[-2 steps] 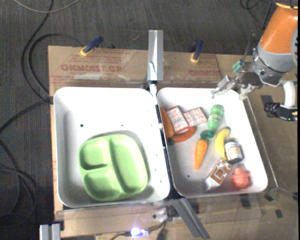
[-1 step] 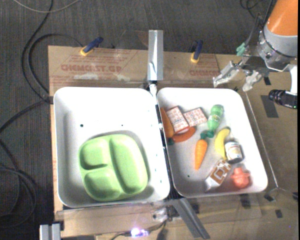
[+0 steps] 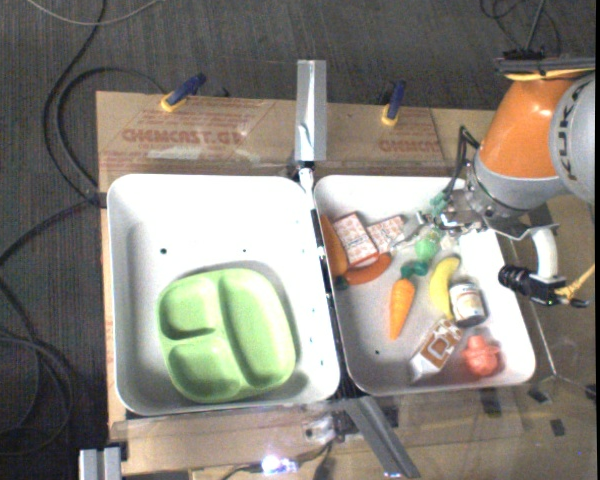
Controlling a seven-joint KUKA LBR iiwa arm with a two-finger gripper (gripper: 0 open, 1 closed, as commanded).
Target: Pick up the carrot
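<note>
**Op:** I've got the carrot [image 3: 401, 306] in the right bin [image 3: 520, 368], about mid-floor, green top toward the back, banana [image 3: 440, 283] just beside it on its right.

**Second:** Gripper?

**Op:** The gripper [image 3: 442, 218] hangs over the back of that bin, above the clutter. I cannot tell how its fingers stand or whether it has hold of anything.

**Second:** How will it handle?

**Op:** I'd judge a light, stiff plastic toy, smooth and tapered, so slippery. I'd pinch across the thick upper half, clear of the banana.
</note>
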